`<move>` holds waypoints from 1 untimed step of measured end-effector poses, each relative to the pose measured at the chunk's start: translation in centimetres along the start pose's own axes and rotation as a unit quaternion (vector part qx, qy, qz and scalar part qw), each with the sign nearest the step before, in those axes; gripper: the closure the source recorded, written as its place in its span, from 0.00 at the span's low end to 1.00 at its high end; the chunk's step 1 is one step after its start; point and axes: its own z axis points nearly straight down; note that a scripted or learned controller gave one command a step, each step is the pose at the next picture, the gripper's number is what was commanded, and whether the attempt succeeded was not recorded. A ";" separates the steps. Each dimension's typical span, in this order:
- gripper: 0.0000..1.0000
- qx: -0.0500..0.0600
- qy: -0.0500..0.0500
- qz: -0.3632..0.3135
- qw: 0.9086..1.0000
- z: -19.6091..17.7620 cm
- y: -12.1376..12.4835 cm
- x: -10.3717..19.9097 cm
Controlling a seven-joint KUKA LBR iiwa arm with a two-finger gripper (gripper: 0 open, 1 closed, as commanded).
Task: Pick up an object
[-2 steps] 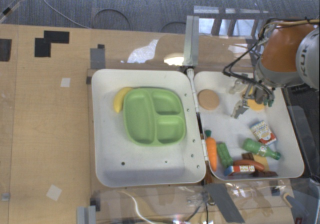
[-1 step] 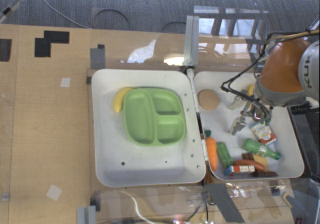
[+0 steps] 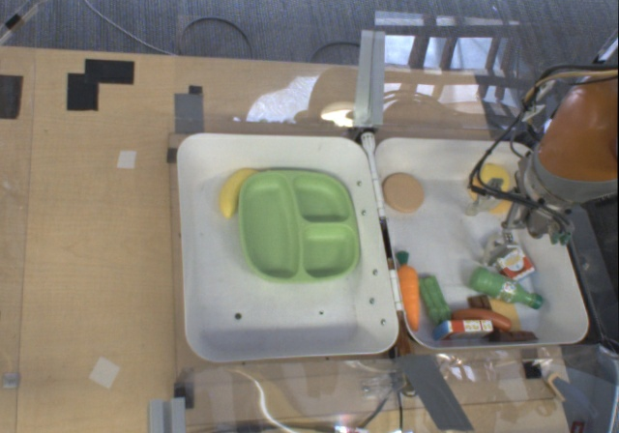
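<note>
The right bin (image 3: pixel 455 228) holds several small items. A tan round disc (image 3: pixel 403 192) lies at the back left and a yellow piece (image 3: pixel 496 177) at the back right. Along the front lie an orange carrot (image 3: pixel 410 296), a dark green pickle (image 3: pixel 434 298), a green bottle (image 3: pixel 505 288), a red and white packet (image 3: pixel 519 268), a brown sausage (image 3: pixel 474 314) and a red and blue tube (image 3: pixel 462 328). My gripper (image 3: pixel 505 249) hangs over the bin's right side, just above the packet and the bottle. Nothing is visibly held.
The left bin (image 3: pixel 222 315) carries a green divided plate (image 3: pixel 298 225) with a yellow banana (image 3: pixel 230 191) against its left rim. A metal post (image 3: pixel 368 78) stands behind the wall between the bins. The orange-banded arm (image 3: pixel 580 141) overhangs the right bin's far right corner.
</note>
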 end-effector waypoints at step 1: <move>0.00 -0.001 0.000 0.050 0.999 -0.1 -0.8 3.5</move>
